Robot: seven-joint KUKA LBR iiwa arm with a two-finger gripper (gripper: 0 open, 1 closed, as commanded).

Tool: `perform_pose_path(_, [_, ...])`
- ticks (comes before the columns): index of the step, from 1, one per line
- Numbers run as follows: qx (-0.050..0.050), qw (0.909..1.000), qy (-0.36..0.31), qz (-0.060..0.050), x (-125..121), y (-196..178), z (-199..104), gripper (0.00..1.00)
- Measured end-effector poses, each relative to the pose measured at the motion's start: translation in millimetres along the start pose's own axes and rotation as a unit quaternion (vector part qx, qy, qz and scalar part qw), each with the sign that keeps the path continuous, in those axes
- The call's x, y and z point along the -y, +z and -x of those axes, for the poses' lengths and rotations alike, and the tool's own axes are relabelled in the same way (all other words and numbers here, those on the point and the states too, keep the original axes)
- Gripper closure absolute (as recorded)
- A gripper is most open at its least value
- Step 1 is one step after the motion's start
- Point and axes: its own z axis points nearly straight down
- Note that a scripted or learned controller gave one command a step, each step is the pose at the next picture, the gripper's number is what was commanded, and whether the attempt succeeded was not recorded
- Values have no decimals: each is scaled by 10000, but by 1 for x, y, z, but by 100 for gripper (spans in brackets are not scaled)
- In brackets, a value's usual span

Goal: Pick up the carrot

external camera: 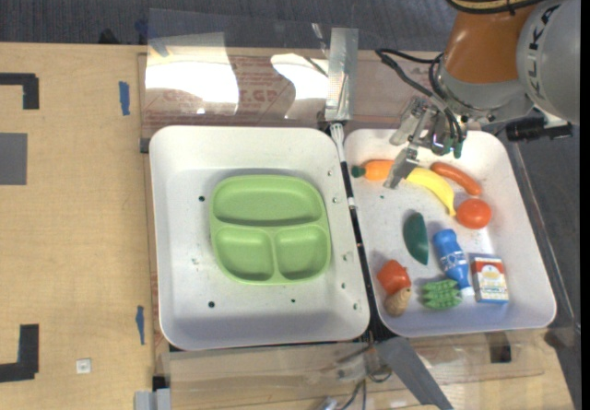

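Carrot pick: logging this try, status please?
Gripper low in right bin, beside carrot; no hold seen. Carrot lies at bin's upper left. Banana close by on the gripper's other side.

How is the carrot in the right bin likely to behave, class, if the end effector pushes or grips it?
The carrot looks like a small, smooth toy, so it is probably stiff and light. Its rounded, tapered body may roll or pivot if nudged. Lying beside the banana near the bin's wall, it could slide against either under the end effector.
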Motion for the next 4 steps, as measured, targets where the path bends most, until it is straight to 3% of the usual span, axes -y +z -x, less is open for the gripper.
perform_pose_path(1, [52, 9998, -169, 14, 42, 84, -22, 0])
perform_pose_path(2, [14, 9999, 120, 3, 30, 93, -12, 0])
perform_pose_path(3, [101, 9999, 106, 25, 27, 78, -7, 100])
perform_pose_path(4, [-21, 9999, 104, -4, 28, 84, -13, 0])
